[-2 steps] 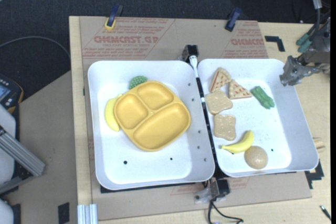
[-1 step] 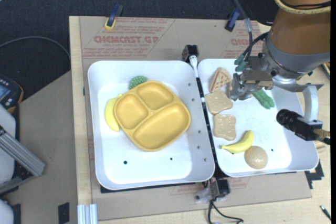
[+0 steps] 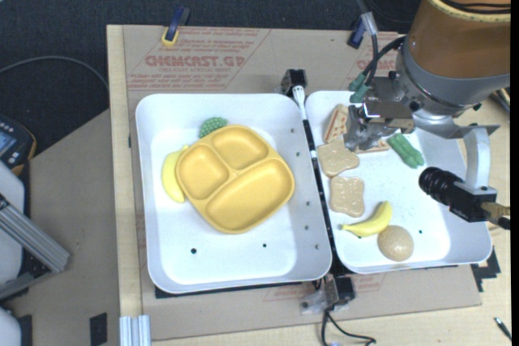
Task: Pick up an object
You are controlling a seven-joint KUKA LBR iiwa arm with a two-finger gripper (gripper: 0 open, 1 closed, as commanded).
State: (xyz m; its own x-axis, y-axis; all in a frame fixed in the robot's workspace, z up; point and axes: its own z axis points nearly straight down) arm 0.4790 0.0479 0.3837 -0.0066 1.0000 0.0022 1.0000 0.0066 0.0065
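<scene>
My gripper [image 3: 366, 128] hangs over the back of the right bin [image 3: 462, 254], under the orange-banded wrist. It hovers just right of a toast slice [image 3: 335, 124] that leans at the bin's back left corner. A reddish-edged piece [image 3: 375, 145] shows right under the gripper. A green pickle-shaped toy [image 3: 405, 150] lies to its right. In front of it lie two tan bread pieces [image 3: 336, 160] [image 3: 349, 195], a small banana [image 3: 370, 221] and a round tan ball [image 3: 395, 243]. Nothing is visibly held.
The left bin [image 3: 162, 251] holds a yellow divided plate [image 3: 235, 178], with a green broccoli piece [image 3: 213, 126] behind it and a yellow curved piece [image 3: 171, 177] at its left. A black fitting [image 3: 448, 190] on the arm overhangs the right bin's right side.
</scene>
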